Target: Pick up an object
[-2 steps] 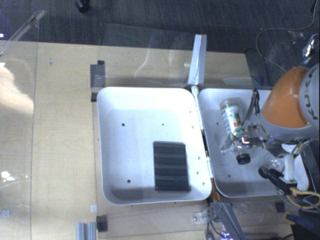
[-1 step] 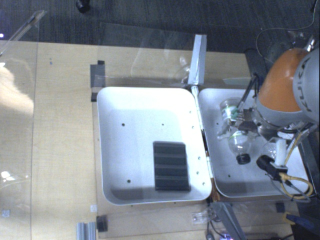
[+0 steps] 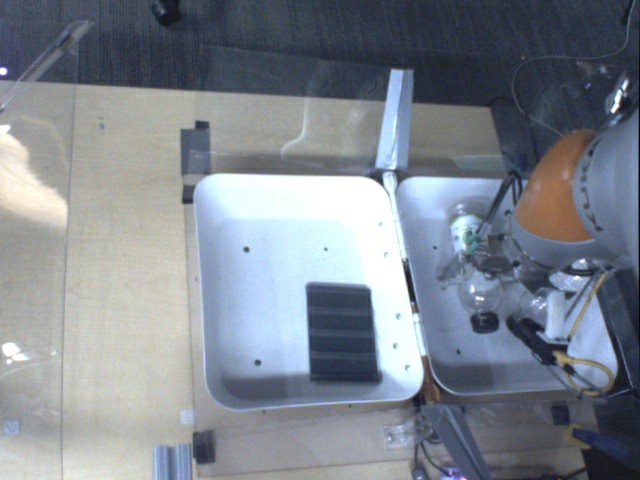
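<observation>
Camera view: gripper (image 3: 482,273) low in right bin (image 3: 440,368), hard by clear bottle (image 3: 466,236). Jaw state: cannot tell (wrist and cables mask it), nothing seen held. Bottle, green-labelled, lying just left of gripper, touching or nearly, well clear of black block (image 3: 341,332) in left bin (image 3: 215,268). Risk: slick round bottle rolling aside on closing, or squirting out; empty lift likely.

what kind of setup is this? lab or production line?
Most likely a robotics lab's bin-picking test cell, not a production line. Two white bins, left and right, sit on a plywood bench, the grey and orange arm reaches into the right one, and loose cables hang off it.
</observation>
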You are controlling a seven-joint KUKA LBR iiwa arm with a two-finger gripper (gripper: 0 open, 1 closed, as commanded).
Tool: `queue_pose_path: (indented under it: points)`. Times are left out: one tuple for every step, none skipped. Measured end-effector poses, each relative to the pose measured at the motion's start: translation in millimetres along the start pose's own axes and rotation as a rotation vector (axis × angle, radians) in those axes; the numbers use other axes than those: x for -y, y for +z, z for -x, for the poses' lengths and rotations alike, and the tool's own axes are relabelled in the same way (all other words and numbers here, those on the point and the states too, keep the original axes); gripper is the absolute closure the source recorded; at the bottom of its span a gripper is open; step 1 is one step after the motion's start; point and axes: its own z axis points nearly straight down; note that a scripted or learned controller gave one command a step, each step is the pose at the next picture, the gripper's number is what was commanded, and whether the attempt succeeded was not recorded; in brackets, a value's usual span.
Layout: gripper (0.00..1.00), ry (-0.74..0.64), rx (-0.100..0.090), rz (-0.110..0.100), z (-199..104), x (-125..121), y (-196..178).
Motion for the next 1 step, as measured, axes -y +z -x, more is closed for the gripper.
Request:
queue_pose_path:
  points:
    - [0.00,-0.173,-0.004,-0.021,14.4,-75.0,3.3]
